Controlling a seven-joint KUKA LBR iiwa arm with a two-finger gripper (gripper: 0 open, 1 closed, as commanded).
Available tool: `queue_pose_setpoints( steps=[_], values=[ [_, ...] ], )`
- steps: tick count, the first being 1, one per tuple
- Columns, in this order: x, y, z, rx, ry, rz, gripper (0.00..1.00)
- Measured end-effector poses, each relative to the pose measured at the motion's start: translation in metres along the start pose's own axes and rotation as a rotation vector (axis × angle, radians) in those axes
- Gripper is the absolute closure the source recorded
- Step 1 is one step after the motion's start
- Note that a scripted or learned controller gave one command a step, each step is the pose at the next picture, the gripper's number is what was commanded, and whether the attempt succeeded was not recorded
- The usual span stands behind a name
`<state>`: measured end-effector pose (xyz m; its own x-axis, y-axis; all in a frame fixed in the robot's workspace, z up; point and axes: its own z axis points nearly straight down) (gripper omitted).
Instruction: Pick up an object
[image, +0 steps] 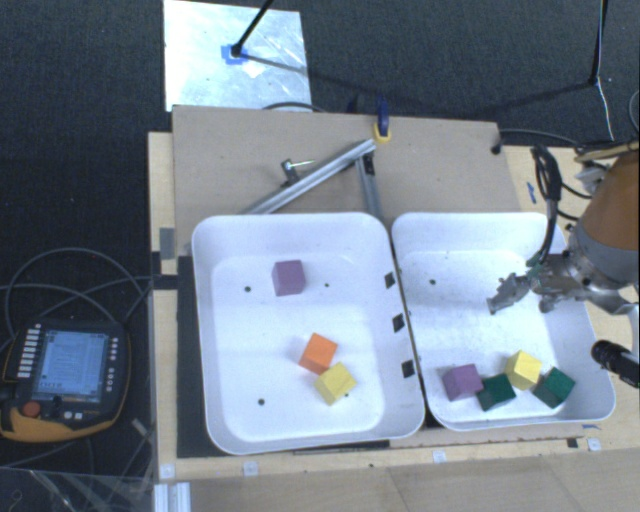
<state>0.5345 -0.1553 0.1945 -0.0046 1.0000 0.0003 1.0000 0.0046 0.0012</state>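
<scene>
Blocks in the right bin (440, 250) — purple (462, 380), two dark green (495, 392), yellow (522, 369) — cluster along its near wall, none taken yet. Claw (505, 295) hovers mid-bin over bare floor, grasp state unreadable — approach step, I judge; next it must shift toward the cluster and descend.

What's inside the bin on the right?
The right bin holds a purple block, a yellow block and two green blocks. The arm hides its right side.

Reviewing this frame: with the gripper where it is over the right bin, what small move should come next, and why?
Probably shift the gripper toward the near edge of the right bin and lower it. It sits over bare floor, while the purple block, two green blocks and yellow block cluster along that near edge. The purple one, at the cluster's end, looks easiest to reach.
</scene>
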Motion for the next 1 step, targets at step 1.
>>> queue_pose_setpoints(
  steps=[1],
  values=[
    [0.0000,0.0001,-0.0002,-0.001,0.000,0.001,0.00]
  ],
)
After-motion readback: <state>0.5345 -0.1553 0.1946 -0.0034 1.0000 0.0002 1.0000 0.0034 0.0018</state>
